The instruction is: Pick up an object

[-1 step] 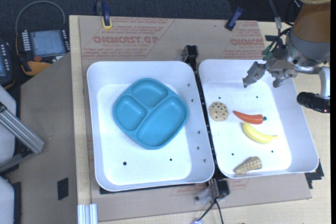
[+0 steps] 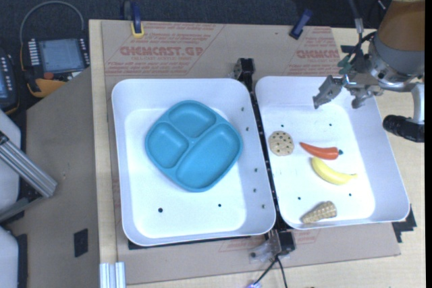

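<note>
Cone [image 2: 319, 213], tip seemingly lower-left

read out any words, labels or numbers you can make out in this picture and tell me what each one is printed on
"CHEMCAST G P": red print on the brown protective paper of the board under the bins, above the left bin.
The same red print repeats above the right bin, partly cut off and blurred, so not fully readable.
Smaller red lines near it: too small to read.
Screen of the handheld device at the left: blurred, unreadable.
</note>
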Motion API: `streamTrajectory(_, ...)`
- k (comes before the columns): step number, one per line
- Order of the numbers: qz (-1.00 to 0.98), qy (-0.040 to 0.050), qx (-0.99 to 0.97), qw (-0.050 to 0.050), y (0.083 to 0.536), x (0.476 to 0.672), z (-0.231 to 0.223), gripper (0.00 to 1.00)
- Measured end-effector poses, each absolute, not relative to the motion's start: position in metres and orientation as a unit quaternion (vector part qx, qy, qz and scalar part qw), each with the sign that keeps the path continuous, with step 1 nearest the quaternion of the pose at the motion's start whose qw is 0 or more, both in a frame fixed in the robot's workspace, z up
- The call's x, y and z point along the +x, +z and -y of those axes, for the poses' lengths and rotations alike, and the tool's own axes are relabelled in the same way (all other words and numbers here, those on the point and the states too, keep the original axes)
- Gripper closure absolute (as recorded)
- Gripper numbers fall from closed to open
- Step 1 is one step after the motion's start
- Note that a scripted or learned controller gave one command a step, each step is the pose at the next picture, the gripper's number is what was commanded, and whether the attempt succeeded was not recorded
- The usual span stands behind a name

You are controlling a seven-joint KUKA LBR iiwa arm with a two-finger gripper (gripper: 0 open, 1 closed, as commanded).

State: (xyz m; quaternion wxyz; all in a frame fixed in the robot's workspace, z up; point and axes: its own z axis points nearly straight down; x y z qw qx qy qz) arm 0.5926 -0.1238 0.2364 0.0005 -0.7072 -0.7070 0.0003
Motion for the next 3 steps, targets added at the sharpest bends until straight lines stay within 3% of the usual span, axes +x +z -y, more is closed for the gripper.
streamTrajectory(3,0.706,-0.0012,-0.708,0.0,0.088,0.592,0.118,0.0)
